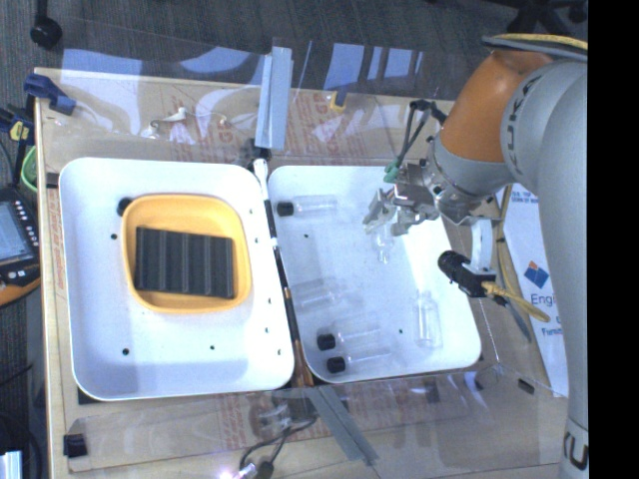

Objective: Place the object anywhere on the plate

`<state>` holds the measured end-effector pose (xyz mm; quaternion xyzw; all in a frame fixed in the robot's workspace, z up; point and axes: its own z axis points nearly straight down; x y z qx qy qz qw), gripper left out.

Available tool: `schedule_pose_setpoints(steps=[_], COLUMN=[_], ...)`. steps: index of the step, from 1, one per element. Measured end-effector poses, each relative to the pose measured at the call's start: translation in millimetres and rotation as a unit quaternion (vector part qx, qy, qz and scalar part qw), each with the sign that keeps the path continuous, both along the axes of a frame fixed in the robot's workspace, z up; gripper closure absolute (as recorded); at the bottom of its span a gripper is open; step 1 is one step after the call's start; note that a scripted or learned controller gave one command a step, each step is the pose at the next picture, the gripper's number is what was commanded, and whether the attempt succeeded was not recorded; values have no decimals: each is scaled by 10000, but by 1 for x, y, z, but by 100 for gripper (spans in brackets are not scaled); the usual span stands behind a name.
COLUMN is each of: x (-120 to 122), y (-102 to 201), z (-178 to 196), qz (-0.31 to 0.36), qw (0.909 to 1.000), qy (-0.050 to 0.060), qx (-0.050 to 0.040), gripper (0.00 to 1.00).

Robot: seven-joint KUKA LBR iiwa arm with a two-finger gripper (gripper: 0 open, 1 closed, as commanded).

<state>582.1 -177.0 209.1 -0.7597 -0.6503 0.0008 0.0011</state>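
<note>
Wood of the bench shows along the near edge, and on it sit two shallow white bins side by side.

In the right-hand bin, closest to the camera, two clear vials with black caps lie close together near the front left corner: the nearest capped vial and, just behind it, the second capped vial. Towards the same bin's front right lies one clear uncapped vial, well apart from that pair. I count four vials with confidence; fainter clear shapes in the middle of the bin are too dim to count.

Level with these, the left-hand bin holds one yellow plate, and a single dark ribbed insert lies in the plate's hollow. Every vial I can make out is in the right-hand bin, across the divide from the plate.

Farther back, one gripper hangs over the rear part of the right-hand bin, with a small clear piece just below it; I cannot tell whether the claw is spread, pressed together or pinching that piece. To its left, near the back left corner, lies the far capped vial.

Behind the gripper rises the one grey arm with its orange band.
</note>
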Motion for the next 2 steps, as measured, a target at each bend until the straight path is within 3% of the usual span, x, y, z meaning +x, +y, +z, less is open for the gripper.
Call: schedule_pose_setpoints(steps=[1, 2], x=[-10, 17], y=[71, 131], z=[7, -18], qz=[919, 1951], qw=[9958, 9808], qy=[16, 14], qx=[7, 7], gripper=[100, 100])
